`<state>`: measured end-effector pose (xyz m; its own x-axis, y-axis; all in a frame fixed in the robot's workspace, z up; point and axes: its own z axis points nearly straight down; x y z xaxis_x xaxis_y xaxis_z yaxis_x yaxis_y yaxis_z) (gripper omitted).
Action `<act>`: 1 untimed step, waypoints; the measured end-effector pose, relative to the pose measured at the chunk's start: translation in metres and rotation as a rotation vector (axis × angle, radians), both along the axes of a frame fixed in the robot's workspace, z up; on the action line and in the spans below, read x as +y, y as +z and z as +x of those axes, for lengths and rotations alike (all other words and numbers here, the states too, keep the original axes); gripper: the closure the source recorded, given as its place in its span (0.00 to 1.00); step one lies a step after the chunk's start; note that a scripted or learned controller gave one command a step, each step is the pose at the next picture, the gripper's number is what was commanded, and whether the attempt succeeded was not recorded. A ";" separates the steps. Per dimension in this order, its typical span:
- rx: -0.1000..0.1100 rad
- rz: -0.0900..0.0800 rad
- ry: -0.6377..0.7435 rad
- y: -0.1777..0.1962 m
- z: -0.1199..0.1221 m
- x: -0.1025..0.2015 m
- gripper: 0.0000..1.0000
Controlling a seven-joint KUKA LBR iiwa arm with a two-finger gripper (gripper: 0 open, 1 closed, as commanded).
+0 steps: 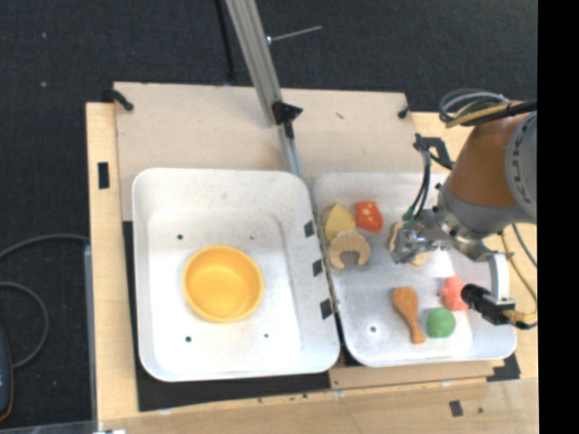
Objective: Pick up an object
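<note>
The right bin (380,342) holds several small items. A yellow wedge (338,217) and a red piece (367,214) lie near its back left. A tan arch-shaped piece (348,249) sits just in front of them. An orange drumstick shape (409,312), a green ball (441,323) and a pink piece (452,293) lie toward the front right. My gripper (411,244) hangs low over the middle of this bin, above a small pale item that it mostly hides. It is right of the arch piece and behind the drumstick.
The left bin (163,206) holds a yellow bowl (223,283). A metal pole (258,52) slants up from the back between the bins. The arm's orange band (484,165) and cables (470,107) cover the right bin's back right corner.
</note>
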<state>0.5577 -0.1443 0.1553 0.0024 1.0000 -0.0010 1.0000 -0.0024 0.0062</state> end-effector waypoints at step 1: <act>-0.003 -0.001 0.006 0.062 0.005 0.006 1.00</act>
<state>0.5626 -0.1385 0.2173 -0.0039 1.0000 -0.0018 1.0000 0.0039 0.0089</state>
